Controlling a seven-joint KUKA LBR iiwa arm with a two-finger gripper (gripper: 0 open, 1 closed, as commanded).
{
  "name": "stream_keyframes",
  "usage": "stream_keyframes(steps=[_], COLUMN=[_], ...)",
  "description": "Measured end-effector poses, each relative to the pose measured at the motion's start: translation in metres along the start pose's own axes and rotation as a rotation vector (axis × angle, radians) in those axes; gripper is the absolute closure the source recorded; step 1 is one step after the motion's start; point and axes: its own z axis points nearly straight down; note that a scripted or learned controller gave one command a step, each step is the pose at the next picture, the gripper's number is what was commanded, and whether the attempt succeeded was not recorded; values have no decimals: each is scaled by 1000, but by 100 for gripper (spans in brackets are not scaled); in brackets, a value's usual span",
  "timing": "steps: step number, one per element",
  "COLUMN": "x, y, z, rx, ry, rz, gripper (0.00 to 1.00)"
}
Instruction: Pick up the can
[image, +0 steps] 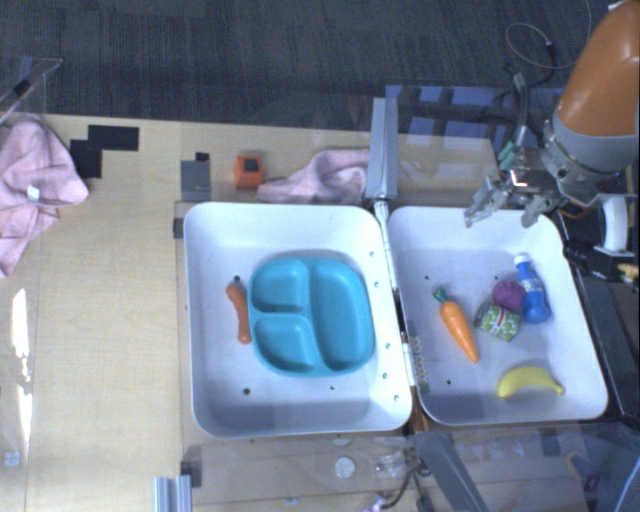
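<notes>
Can (498, 322) in right white bin (440, 400)

no legible text, can (498, 321) label too small to read

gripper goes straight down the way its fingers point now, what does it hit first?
Most likely the bare floor of the right white bin near its far edge. The gripper hangs over that corner, well away from the small green can. Height above the bin is unclear from this slanted view.
</notes>
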Motion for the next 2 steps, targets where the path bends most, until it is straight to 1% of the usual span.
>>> stream_keyframes(steps=[1,2], x=[2,3], y=[2,5], z=[-11,-23], rx=[-6,-13], ry=[0,1], rz=[-5,-10], gripper=[100,100])
